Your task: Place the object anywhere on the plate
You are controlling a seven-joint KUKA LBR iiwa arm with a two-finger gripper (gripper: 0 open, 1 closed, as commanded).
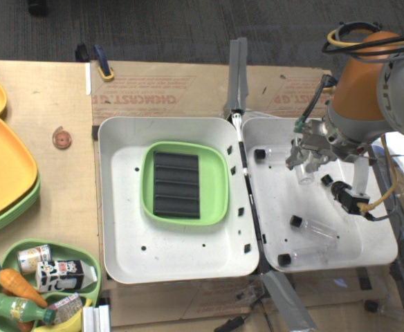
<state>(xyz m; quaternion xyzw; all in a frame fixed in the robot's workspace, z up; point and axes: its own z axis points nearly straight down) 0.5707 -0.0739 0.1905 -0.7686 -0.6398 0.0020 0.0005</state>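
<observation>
Dark grey carpet runs behind a pale wooden bench [63,178] overlaid with brown printed cardboard [160,92]. Two shallow white plastic bins sit side by side on it. In the left bin [119,254] rests a green square plate with rounded corners [219,185], carrying a black ribbed rectangular block [176,184] at its middle. The right bin [375,247] holds a clear plastic tube [319,228] lying flat toward the near side, well apart from the plate. A grey arm with a glossy orange band [357,81] reaches over this bin; its metallic tool [304,163] hovers above the bin's far half, and whether its fingers are spread or closed cannot be made out. At the left, stacked orange and green dishes [5,164] sit above a green bowl of toy food [39,286].
</observation>
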